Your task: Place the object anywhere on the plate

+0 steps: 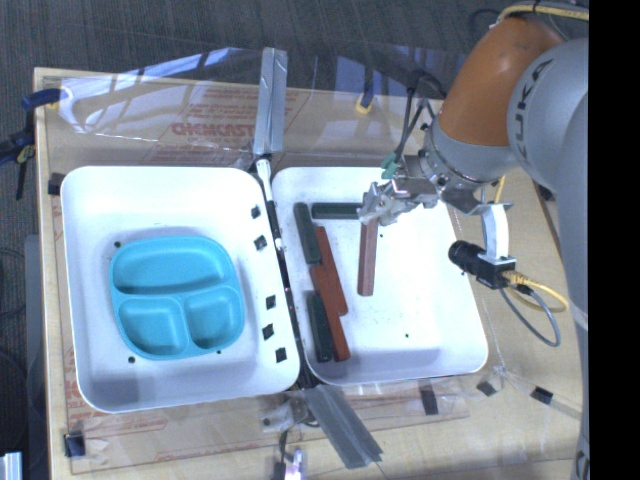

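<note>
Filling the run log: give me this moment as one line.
gripper: over right white bin, at top end of brown flat stick | blue three-compartment plate: left bin, bare | stage: stick not yet on plate

We see a turquoise plate [178, 301] in the left white bin [85, 203], and in the right white bin [440, 338] a brown stick [367, 260], reddish-brown bars [330, 290] and dark green ones [319, 328]. The arm [520, 78] is grey with an orange band (glossy), the tool [385, 206] silvery, and the worktop [120, 128] pale wood with red lettering.
</note>
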